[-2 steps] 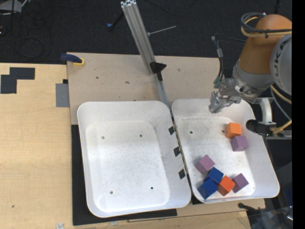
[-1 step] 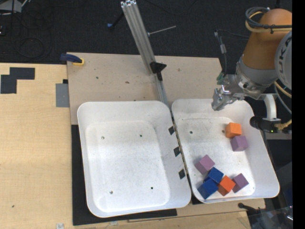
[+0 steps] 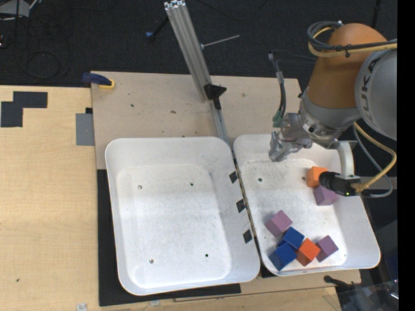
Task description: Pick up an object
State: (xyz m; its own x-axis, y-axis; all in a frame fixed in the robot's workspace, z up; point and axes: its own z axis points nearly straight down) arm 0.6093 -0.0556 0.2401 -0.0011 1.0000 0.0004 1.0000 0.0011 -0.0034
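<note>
My gripper [image 3: 277,153] hangs over the back left part of the right bin [image 3: 259,173], well above its floor, with nothing visible between its fingers. Several small blocks lie in that bin. An orange block [image 3: 316,175] and a purple block [image 3: 324,195] sit at the right side, partly behind a black cable fitting. Near the front lie a purple block [image 3: 279,223], two blue blocks [image 3: 293,237] [image 3: 283,256], an orange block [image 3: 307,251] and another purple block [image 3: 327,246], packed close together.
The left bin [image 3: 168,216] sits beside the right one, with black clips along the shared rim. A slanted aluminium bar [image 3: 191,50] rises behind the bins. The arm's orange and grey body [image 3: 343,70] overhangs the right bin's back right corner.
</note>
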